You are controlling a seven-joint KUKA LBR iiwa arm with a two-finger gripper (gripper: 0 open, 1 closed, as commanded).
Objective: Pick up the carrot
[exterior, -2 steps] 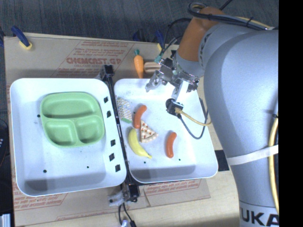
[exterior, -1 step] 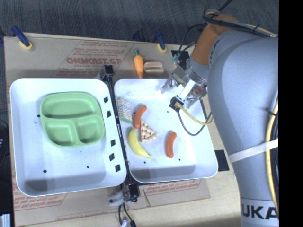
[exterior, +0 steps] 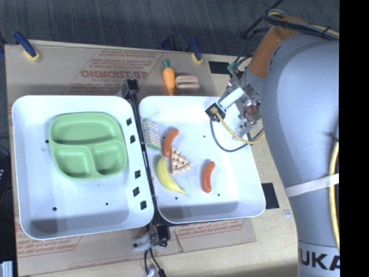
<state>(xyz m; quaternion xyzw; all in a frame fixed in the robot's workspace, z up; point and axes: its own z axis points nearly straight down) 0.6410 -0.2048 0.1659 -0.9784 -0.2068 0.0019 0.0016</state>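
Hovering end effector (exterior: 247, 109): hung above the right bin's (exterior: 230, 178) right rim; whether it was wide or narrow could not be told.
Carrot (exterior: 168, 79): lay on the worktop (exterior: 75, 62) outside both bins, just beyond the right bin's far rim, beside a bun (exterior: 186, 83).
Risk: orange sausages (exterior: 170, 141) in that bin looked similar and sat nearer, so a wrong pick seemed likely. The rim could also obstruct a low approach.
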